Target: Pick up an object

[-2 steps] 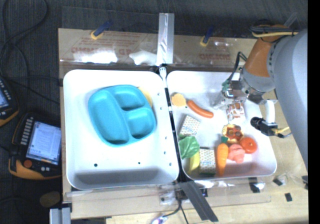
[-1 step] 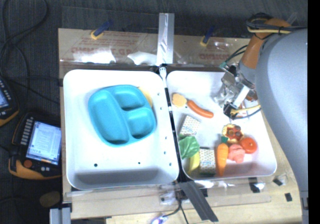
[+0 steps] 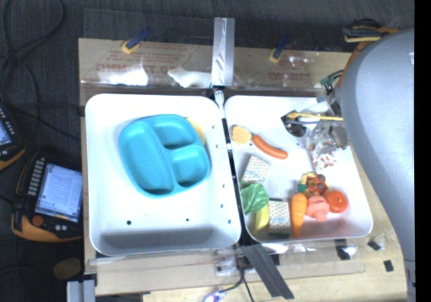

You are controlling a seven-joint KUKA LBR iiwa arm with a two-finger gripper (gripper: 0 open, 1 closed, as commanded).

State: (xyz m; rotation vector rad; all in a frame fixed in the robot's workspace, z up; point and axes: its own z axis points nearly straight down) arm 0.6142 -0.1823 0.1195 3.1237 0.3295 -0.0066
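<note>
1. End effector [image 3: 316, 129] sits at the right bin's [image 3: 350, 230] upper right; its opening cannot be told.
2. Sausage [image 3: 269, 148] lies just to its left, long axis slanting down-right.

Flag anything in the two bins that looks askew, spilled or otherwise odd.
Nothing looks spilled or damaged. One oddity: the blue divided plastic tray in the left white bin sits tilted, with a yellow object poking out from under its upper right edge. The toy food lies loosely jumbled in the right white bin.
</note>
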